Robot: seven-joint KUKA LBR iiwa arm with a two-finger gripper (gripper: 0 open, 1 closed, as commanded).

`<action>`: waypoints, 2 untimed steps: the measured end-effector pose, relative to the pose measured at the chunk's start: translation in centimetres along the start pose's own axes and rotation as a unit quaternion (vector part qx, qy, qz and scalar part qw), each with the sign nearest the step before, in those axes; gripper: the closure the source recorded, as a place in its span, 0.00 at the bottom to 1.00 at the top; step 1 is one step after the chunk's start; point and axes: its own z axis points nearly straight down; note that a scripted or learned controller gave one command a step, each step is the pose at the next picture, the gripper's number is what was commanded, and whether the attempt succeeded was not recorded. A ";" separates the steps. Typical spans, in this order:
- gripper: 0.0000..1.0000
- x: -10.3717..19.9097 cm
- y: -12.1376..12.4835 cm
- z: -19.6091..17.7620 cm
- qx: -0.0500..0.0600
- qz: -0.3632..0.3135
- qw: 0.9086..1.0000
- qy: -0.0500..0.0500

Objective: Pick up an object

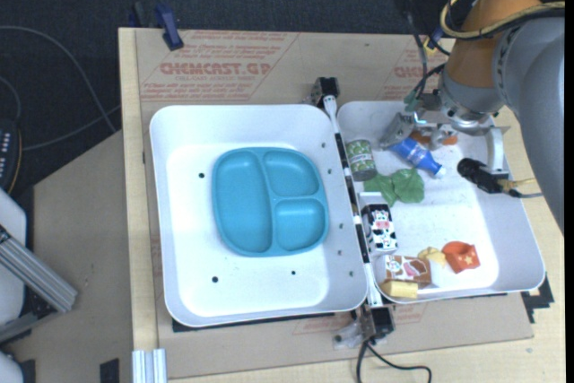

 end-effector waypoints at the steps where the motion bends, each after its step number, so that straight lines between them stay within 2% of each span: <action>1: 1.00 0.0 0.1 -1.1 -0.001 -0.001 1.000 -0.001; 2: 1.00 7.3 -2.1 -10.4 -0.007 -0.002 1.000 0.000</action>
